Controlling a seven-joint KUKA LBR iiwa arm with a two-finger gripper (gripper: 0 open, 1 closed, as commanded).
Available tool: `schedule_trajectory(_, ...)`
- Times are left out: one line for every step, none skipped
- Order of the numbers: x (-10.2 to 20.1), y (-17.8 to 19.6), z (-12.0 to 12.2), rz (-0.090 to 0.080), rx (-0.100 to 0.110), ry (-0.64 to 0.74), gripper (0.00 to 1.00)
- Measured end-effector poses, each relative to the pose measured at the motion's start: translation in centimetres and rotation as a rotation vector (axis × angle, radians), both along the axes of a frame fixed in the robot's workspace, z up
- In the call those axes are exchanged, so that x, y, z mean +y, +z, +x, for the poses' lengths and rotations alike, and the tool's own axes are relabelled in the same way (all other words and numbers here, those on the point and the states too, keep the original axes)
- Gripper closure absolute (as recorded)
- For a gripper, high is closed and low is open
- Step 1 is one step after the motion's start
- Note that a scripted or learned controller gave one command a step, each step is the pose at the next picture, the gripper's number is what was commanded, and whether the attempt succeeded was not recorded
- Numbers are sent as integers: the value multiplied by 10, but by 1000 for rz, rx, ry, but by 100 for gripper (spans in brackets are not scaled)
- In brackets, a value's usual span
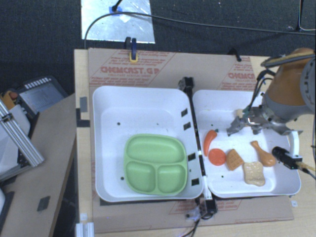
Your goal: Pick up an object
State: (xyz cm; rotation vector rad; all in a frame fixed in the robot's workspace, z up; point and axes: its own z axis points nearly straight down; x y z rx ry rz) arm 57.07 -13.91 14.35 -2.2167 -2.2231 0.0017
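The right bin (222,105) holds several toy foods. A red-orange pepper (210,139) lies by the divider, with a red tomato slice (217,156) just below it. Right of the slice sit a brown pastry piece (234,159), a tan slice of toast (254,173) and a chicken drumstick (263,153). My gripper (240,125) hangs over the middle of this bin, above and to the right of the pepper and above the pastry. Nothing shows in its grasp.
In the left bin (113,107) a green divided plate (155,163) lies at the front. A black-clipped divider (193,132) separates the bins. The arm's orange-banded body (291,90) looms over the right bin's far right corner.
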Motion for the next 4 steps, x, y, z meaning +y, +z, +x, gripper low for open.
schedule_trajectory(1,-52,0,0,1,-1,0)
schedule_trajectory(0,-39,1,-2,-5,-1,100)
schedule_trajectory(9,20,4,-2,-9,2,100)
schedule_trajectory(12,85,8,-2,-11,3,100)
